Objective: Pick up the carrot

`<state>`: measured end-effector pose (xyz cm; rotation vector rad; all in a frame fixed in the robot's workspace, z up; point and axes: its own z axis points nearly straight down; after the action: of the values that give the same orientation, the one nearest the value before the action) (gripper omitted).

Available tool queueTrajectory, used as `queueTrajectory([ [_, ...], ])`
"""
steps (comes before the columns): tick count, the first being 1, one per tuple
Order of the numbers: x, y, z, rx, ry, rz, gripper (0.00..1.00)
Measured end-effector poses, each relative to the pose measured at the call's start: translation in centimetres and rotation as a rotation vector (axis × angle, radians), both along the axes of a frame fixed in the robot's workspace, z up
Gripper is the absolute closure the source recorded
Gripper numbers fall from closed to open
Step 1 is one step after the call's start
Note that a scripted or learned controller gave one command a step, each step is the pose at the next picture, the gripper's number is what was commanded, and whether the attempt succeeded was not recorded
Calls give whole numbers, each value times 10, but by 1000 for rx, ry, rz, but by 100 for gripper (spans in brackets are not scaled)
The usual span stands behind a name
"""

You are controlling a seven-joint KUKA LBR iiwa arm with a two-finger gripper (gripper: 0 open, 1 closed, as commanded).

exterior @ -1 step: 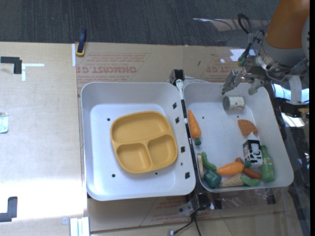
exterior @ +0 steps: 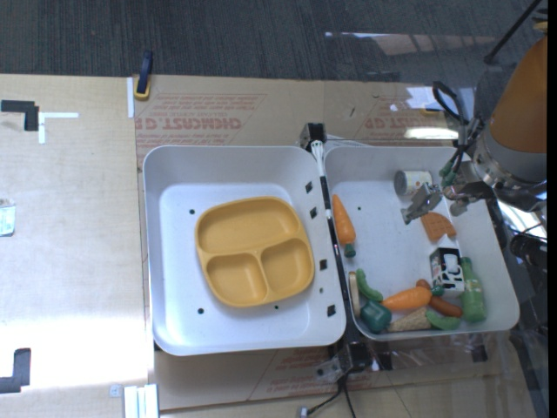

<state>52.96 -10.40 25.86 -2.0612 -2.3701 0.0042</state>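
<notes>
An orange carrot with a small green top lies along the left wall of the right bin, tip pointing to the back. A second carrot lies among the toys at that bin's front. My gripper hangs over the back right part of the same bin, well to the right of the first carrot. It is open and holds nothing. Just under it and slightly to the right lies an orange toy slice.
The left bin holds a yellow divided plate. At the right bin's front are green toy vegetables, a dark green piece, a black-and-white box and a pale wedge. The arm enters from the right.
</notes>
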Motion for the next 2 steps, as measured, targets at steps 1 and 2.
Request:
queueTrajectory([
  [1, -52, 0, -104, 2, 1, -62, 0],
  [2, -51, -37, -168, 5, 0, 258, 0],
])
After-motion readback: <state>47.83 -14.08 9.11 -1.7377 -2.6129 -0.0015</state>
